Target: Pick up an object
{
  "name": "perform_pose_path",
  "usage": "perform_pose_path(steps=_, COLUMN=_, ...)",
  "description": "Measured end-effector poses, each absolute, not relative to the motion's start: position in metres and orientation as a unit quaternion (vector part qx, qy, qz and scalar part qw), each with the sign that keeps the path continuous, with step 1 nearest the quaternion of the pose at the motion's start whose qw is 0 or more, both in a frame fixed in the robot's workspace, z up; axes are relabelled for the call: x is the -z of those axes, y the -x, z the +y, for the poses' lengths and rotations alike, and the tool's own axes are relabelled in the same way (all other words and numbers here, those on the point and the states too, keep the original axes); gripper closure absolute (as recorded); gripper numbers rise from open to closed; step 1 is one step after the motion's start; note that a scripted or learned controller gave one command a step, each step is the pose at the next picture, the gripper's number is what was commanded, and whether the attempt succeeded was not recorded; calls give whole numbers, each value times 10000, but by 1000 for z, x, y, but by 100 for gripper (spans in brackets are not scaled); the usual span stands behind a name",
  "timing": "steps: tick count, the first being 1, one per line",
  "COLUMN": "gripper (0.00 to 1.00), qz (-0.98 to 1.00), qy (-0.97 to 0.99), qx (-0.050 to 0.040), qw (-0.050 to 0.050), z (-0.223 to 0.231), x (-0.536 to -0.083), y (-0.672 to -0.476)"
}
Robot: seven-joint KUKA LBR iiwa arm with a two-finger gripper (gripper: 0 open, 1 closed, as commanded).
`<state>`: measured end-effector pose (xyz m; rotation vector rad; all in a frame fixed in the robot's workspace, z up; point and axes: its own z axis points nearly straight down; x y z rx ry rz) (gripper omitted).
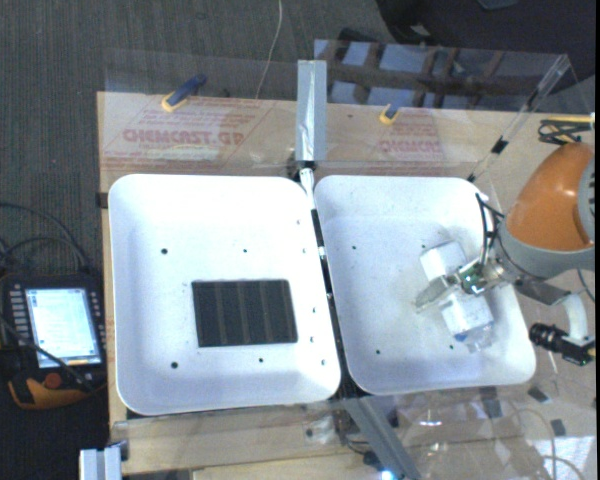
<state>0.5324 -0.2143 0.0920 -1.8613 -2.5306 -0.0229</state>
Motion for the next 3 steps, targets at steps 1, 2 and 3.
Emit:
perform_pose_path(steps=1, gripper=0, qz=-7843, qy=6203, qx=84, qw=-43, z=-212, x=-91, y=-620)
perform_pose_path(steps=2, gripper=0, qz=-7943, qy=6075, qx=77, qw=-53, z=-214, x=-94, y=-562)
perform_pose_path(steps=3, gripper=0, qz=-8022, qy=5969, qx=81, qw=-88, z=-215, x=-94, y=-534)
